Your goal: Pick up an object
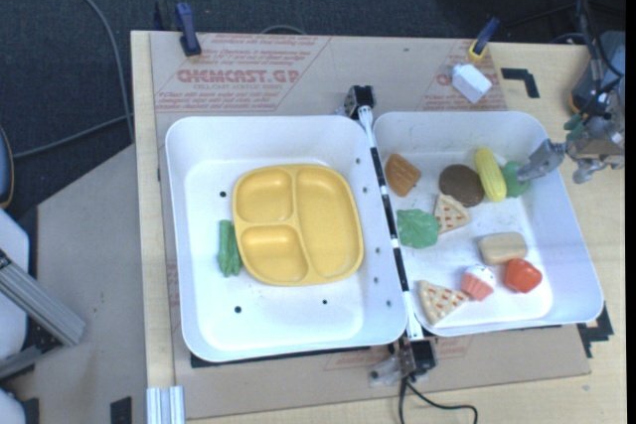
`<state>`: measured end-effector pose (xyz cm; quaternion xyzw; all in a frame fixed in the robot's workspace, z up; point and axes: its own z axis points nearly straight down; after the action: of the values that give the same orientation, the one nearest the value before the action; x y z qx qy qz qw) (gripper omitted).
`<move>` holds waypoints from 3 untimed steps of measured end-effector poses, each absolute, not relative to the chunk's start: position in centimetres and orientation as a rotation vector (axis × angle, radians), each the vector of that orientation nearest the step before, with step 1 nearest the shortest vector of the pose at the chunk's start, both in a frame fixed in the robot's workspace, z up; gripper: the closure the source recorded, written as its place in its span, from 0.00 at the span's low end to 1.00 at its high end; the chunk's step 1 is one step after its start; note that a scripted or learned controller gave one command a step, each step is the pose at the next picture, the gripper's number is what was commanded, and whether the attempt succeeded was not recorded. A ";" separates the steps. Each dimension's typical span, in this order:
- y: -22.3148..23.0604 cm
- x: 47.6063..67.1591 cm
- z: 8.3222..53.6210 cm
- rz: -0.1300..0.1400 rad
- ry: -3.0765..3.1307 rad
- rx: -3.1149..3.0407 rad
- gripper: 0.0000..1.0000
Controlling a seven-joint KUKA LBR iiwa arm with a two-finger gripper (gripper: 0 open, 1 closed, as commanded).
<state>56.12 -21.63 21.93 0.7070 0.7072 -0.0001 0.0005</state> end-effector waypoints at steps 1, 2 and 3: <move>-18.5 61.5 14.8 0.000 2.223 2.220 0.00; -13.9 63.8 10.9 -0.001 2.225 2.221 0.00; -14.5 63.2 8.7 0.004 2.221 2.220 0.00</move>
<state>63.16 -14.45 8.73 0.7069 0.7073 0.0011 0.0009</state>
